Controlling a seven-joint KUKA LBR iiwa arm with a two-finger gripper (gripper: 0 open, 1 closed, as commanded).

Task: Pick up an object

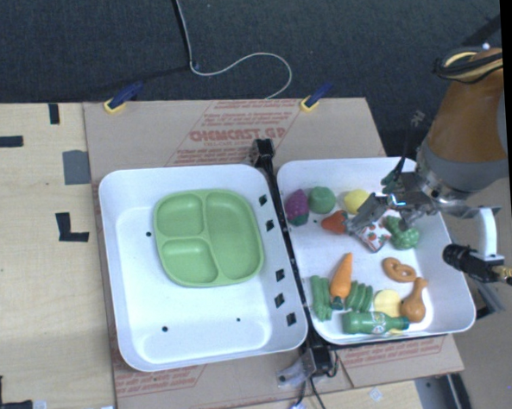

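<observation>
Camera view looks down at a slant on two shallow white bins set side by side on a sheet of cardboard [225, 128]. The left bin [134, 336] bears a green divided plate [209, 237] with three compartments, lying flat toward its upper middle.

The right bin [453, 313] holds a scatter of toy food. Along its upper part, from left to right, lie a purple piece [297, 205], a round green piece [321, 199], a red piece [333, 223] just below them, and a yellow piece [356, 202]. Lower down, an orange carrot [341, 274] lies tilted, with a green pea pod [320, 296] beside it on the left and another green piece [360, 295] just to its right. A green bottle [371, 324] lies on its side near the front wall, touching a pale yellow piece [386, 302]. A brown pretzel [399, 269] and a brown drumstick [412, 299] sit toward the right.

The arm [464, 135] reaches in from the right, and its gripper [371, 219] hangs low over the upper right part of the right bin, close to the yellow piece and a small red-and-white piece [375, 235]. A green broccoli piece [407, 235] lies just to its right. The gripper is too blurred and dark to tell whether it is spread or closed, or whether anything sits within it.
</observation>
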